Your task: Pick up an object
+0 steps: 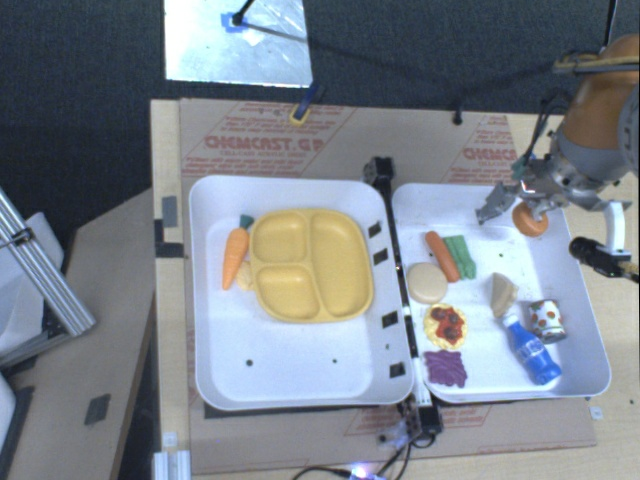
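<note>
The fingers (pixel 512 206) hang over the far right part of the right bin (pixel 590 368), near its back edge; how far apart they stand cannot be told, and nothing is seen held between them. Just beside them lies an orange round object (pixel 531 220). Toward the bin's left side lie an orange sausage-like piece (pixel 440 255) touching a green piece (pixel 459 255), with a beige disc (pixel 427 284) below them, then a small pizza (pixel 446 325) and a purple piece (pixel 446 368) at the front edge. Nearer the right side lie a tan wedge (pixel 501 292), a small can (pixel 545 319) and a blue bottle (pixel 530 351). The left bin (pixel 215 368) holds a yellow divided plate (pixel 308 265), with a carrot (pixel 234 256) beside its left edge
</note>
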{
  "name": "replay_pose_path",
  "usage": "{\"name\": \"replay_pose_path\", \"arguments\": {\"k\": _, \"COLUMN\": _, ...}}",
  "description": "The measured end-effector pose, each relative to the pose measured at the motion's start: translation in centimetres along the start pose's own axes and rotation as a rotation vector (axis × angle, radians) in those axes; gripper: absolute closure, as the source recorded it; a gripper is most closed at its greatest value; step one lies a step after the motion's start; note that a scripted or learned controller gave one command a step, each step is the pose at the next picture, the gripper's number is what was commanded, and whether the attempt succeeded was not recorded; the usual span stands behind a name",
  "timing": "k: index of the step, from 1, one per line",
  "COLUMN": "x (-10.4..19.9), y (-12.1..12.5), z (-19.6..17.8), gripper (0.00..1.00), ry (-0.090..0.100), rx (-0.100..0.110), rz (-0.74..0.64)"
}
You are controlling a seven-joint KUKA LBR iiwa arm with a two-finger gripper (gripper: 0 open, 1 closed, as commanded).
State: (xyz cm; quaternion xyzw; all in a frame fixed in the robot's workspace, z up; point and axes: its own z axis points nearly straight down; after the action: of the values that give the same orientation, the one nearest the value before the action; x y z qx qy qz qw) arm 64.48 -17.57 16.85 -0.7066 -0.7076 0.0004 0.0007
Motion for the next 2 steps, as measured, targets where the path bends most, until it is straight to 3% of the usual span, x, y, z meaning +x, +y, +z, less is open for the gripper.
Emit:
{"name": "replay_pose_path", "arguments": {"k": 1, "x": -0.2, "y": -0.8, "z": 5.7, "gripper": 0.00, "ry": 0.000, "rx": -0.001, "rz": 0.000}}
{"name": "replay_pose_path", "arguments": {"k": 2, "x": -0.2, "y": -0.5, "z": 8.0, "gripper": 0.00, "ry": -0.002, "rx": -0.007, "rz": -0.001}}
